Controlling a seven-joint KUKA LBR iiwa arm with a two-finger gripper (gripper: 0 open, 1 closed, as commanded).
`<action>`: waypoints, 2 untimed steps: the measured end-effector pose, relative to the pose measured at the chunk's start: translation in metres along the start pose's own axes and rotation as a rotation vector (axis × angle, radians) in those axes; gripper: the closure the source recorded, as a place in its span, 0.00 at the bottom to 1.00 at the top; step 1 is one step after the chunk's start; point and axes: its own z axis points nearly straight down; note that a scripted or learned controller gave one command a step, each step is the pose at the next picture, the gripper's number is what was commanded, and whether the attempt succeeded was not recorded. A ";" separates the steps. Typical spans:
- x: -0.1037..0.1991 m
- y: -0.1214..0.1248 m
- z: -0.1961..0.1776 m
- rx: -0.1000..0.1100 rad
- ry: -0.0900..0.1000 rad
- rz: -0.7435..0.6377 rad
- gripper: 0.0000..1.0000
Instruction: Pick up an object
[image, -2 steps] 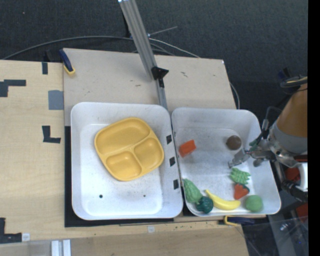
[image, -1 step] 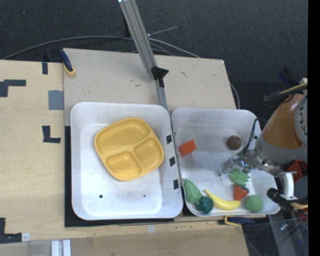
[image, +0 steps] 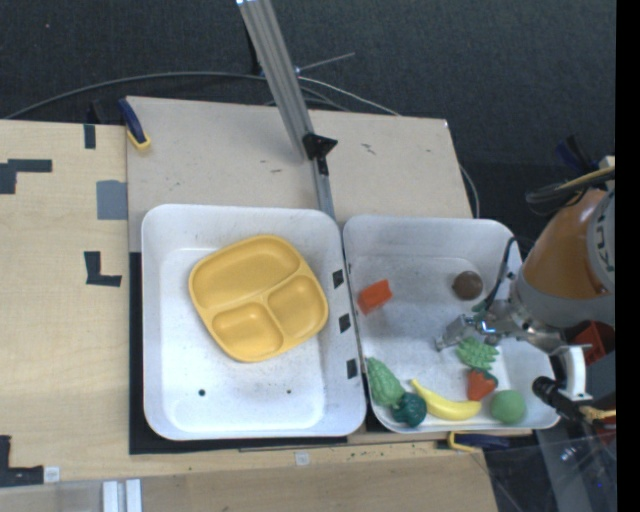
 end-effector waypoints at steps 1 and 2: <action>0.001 0.000 -0.010 0.001 0.001 -0.001 1.00; -0.008 -0.004 -0.060 -0.004 -0.001 0.001 1.00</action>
